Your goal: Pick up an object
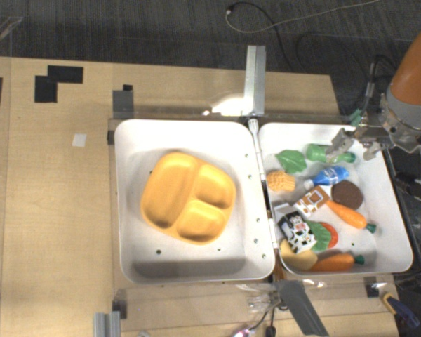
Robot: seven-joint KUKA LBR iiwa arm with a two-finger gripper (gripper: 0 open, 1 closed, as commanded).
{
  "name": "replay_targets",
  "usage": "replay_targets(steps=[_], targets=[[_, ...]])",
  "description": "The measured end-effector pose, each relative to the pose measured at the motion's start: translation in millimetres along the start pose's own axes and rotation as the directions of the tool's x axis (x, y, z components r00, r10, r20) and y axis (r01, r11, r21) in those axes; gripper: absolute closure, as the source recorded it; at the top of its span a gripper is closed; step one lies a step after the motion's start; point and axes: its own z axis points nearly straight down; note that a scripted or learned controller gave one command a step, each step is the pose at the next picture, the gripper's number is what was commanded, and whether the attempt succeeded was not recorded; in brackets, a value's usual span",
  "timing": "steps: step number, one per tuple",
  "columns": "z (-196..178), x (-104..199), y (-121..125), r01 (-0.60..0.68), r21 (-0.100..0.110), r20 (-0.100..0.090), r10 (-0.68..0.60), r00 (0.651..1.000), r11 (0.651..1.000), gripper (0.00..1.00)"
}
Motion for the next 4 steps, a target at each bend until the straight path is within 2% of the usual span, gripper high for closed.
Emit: replay_targets(steps=[1, 3, 4], targets=[[134, 31, -31, -0.042, -0.002, 0.000, 0.042, 0.999, 0.999, 0.00], [139, 41, -31, -0.071, -0.009, 0.001, 0.071, 0.997, 0.997, 0.00], [137, 47, -101, 0.149, -0.019, 0.007, -0.149, 0.989, 0.989, 0.00]])
